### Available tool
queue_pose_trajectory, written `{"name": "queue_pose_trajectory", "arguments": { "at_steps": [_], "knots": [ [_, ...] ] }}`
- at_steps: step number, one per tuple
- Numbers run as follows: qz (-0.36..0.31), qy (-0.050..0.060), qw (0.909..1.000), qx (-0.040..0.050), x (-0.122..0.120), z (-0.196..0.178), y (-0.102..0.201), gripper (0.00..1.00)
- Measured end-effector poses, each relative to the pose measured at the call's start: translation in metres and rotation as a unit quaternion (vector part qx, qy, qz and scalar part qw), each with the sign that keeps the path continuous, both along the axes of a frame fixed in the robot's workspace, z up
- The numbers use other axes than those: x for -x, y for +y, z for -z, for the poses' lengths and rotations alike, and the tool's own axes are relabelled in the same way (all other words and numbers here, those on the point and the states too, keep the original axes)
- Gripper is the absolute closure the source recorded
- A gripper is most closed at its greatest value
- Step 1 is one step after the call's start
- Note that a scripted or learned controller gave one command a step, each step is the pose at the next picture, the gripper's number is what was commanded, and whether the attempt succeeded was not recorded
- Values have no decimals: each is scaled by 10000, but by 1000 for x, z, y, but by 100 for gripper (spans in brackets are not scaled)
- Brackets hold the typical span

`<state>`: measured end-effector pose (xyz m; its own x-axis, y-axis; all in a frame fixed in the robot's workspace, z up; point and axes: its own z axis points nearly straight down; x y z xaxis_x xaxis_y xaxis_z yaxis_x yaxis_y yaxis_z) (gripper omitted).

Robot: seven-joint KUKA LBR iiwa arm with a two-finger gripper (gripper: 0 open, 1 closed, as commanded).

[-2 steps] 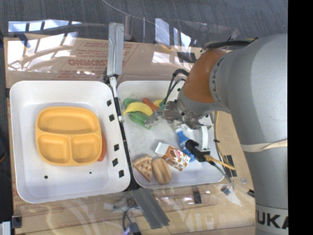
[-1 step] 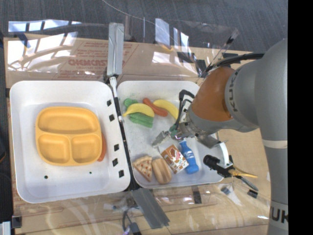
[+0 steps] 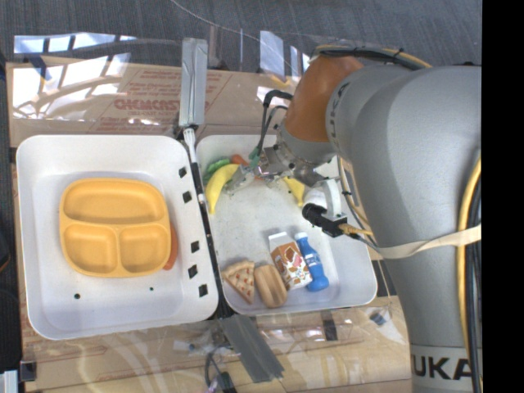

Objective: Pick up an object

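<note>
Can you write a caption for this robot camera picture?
Robot gripper reaching among toy food by the banana in the right bin.

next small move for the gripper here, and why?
Probably a short straight descent onto the banana. The gripper sits low over the right bin's far left corner, right beside the banana, with nothing seen between its fingers. The pizza slice and blue bottle lie farther off.

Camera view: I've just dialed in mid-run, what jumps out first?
The big grey arm with its orange band fills the right side, its end effector down at the far end of the right bin, by a banana. In the left bin lies a yellow divided tray.
</note>
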<state>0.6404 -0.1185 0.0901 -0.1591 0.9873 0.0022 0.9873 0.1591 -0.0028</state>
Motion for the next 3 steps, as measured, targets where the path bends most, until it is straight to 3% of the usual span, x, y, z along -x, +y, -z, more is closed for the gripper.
{"name": "queue_pose_trajectory", "arguments": {
  "at_steps": [1,2,3],
  "knots": [
    [-81,-3,10000,9,-16,-15,21,0],
    [-107,10,9999,8,-17,-23,22,100],
    [1288,-35,9917,13,-18,-222,47,100]
  ]
}}
